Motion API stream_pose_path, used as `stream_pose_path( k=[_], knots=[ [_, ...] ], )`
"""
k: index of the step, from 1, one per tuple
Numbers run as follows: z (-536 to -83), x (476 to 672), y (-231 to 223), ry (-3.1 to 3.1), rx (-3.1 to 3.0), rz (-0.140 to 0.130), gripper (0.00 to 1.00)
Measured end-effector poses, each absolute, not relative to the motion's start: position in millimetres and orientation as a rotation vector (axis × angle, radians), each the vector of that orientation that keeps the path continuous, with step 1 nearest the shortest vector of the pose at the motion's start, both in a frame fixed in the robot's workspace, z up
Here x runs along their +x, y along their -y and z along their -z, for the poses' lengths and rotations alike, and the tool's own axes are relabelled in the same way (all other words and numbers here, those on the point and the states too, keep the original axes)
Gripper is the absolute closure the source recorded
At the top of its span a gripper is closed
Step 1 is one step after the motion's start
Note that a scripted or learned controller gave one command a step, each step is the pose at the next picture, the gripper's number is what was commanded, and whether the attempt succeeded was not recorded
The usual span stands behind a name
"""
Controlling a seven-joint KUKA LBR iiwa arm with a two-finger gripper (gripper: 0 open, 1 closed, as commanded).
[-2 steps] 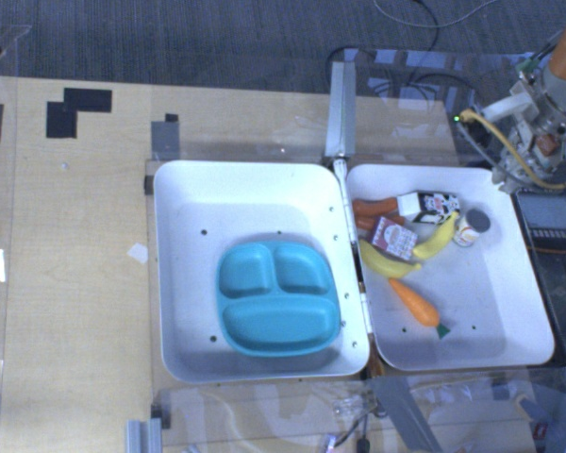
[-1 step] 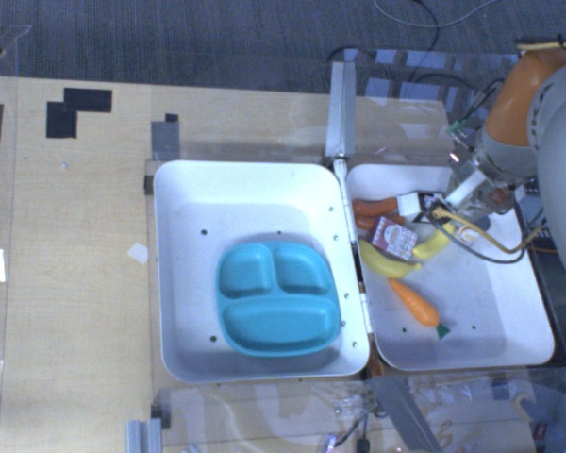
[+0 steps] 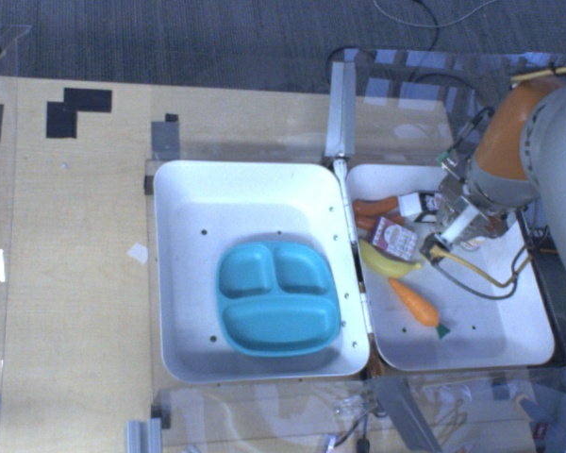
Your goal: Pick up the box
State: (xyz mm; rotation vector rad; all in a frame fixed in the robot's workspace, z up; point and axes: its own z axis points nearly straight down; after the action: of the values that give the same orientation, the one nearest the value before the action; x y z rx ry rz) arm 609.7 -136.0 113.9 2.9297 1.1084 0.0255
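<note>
A pale wooden counter (image 3: 75, 281) stands against grey carpet (image 3: 217, 26) and bears two white bins side by side; the left bin (image 3: 184, 253) holds a blue plate (image 3: 278, 297); the right bin (image 3: 491, 338) sits by the counter's right edge. The box (image 3: 394, 239), dark red with a pale label, lies by that bin's left wall, toward its far-left corner; a sausage (image 3: 373, 208) lies just beyond it, a banana (image 3: 387, 264) touches its near side, and a carrot (image 3: 417, 303) lies closer to the bin's near edge. My jaws hang low just right of the box; I cannot tell how far they are open, nor whether they hold anything.

The crowding worries me; closing here I might pinch the banana or the sausage along with the box, or catch only a corner so that it twists out; a push leftward would jam it against the wall rather than seat it.

My wrist covers the bin's far-right corner; the box's right edge runs under my own hardware, so contact there is unclear; a small white piece (image 3: 415, 201) beside the sausage could be an object or part of me.
</note>
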Motion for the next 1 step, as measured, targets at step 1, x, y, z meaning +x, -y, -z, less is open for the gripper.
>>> stream_pose_path(
  k=[1],
  knots=[
    [-231.3, 656.5, 169.1, -1.046, 2.961, -0.002, 1.0]
  ],
)
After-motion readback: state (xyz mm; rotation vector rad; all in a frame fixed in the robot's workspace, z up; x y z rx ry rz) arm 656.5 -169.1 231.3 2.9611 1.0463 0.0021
